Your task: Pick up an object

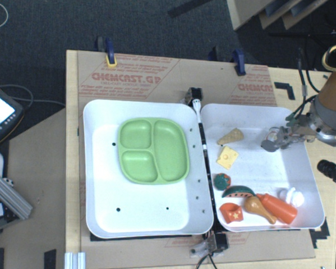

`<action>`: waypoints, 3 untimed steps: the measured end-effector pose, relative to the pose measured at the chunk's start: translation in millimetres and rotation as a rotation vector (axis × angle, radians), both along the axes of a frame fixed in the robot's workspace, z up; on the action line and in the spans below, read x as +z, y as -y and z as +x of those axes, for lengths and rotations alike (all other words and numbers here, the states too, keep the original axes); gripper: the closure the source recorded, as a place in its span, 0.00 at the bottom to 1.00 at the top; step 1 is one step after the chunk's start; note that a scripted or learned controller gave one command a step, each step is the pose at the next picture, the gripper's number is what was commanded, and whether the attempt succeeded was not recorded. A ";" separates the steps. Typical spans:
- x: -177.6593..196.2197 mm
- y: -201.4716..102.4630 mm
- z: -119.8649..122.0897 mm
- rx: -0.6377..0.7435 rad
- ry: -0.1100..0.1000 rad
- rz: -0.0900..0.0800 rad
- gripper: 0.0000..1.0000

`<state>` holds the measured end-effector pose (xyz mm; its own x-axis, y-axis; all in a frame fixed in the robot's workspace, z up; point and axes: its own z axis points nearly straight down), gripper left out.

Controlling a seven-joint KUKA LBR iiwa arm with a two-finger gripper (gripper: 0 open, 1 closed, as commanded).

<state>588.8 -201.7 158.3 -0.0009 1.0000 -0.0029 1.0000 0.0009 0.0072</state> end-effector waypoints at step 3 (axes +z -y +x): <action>73.6 -58.5 0.0 0.003 -0.009 0.004 1.00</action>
